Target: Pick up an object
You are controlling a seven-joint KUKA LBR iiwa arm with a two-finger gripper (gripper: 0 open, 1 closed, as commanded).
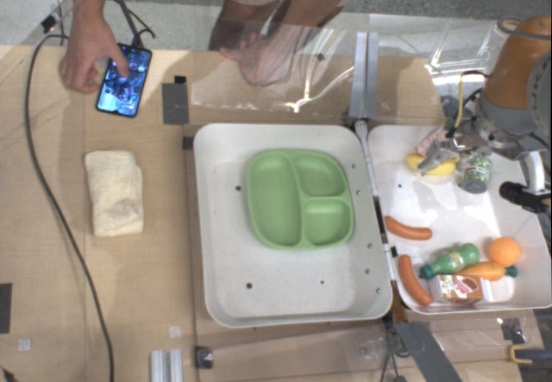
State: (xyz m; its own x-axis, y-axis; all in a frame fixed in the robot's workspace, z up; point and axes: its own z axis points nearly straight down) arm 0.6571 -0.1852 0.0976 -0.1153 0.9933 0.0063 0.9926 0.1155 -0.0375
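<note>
The right bin (pixel 448 208) holds several objects. A yellow banana-like piece (pixel 434 168) and a small grey-green can (pixel 474 172) lie at its back. My gripper (pixel 448 150) hangs low just over the yellow piece, left of the can. Whether it touches either one is unclear from this angle. Further forward lie a red sausage (pixel 407 228), a second sausage (pixel 414 280), a green bottle (pixel 450 260), an orange (pixel 504 250), a carrot (pixel 479 271) and a small carton (pixel 461 288).
The left bin (pixel 216 285) carries a green divided plate (pixel 300 199). A person leans over the back of the bench with a hand on a phone (pixel 123 81). A folded beige towel (pixel 114 192), a black cable and a small black block (pixel 175 102) lie left of the bins.
</note>
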